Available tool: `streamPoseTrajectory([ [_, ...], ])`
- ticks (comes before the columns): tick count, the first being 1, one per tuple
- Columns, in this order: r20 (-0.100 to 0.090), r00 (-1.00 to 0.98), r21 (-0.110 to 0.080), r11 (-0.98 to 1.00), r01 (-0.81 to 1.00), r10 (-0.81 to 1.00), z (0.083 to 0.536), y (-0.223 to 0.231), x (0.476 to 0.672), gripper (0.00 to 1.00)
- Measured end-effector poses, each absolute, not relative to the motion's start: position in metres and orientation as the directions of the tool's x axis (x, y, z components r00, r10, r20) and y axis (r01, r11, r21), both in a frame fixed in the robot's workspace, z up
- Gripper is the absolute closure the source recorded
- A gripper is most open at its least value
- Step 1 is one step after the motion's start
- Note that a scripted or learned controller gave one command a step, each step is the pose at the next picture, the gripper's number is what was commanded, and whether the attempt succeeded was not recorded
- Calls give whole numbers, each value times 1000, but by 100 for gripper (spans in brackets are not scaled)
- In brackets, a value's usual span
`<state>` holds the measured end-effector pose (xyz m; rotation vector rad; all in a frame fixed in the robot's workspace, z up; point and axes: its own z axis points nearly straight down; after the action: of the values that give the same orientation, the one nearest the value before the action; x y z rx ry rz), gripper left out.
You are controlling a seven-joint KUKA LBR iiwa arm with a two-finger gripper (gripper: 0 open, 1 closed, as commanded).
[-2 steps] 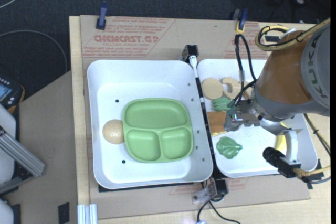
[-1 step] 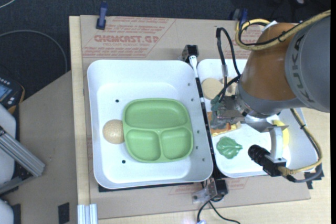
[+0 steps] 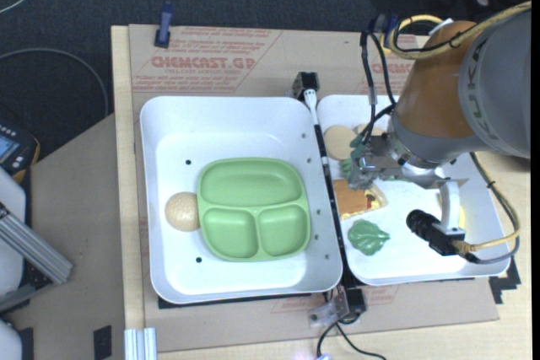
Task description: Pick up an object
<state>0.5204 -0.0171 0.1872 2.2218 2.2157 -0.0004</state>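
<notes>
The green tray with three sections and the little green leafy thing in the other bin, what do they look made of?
The green tray looks like moulded plastic: smooth, even colour, rounded compartment edges, a soft satin sheen. The leafy piece seems to be soft plastic or rubber, probably toy food: darker green with a crinkled, uneven outline, though it is too small to be sure.
</notes>
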Motion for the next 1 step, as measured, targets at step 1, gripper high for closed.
streamPoseTrajectory([
  [1,2,-3,-4,3,1000,1000,184,19,508,100],
])
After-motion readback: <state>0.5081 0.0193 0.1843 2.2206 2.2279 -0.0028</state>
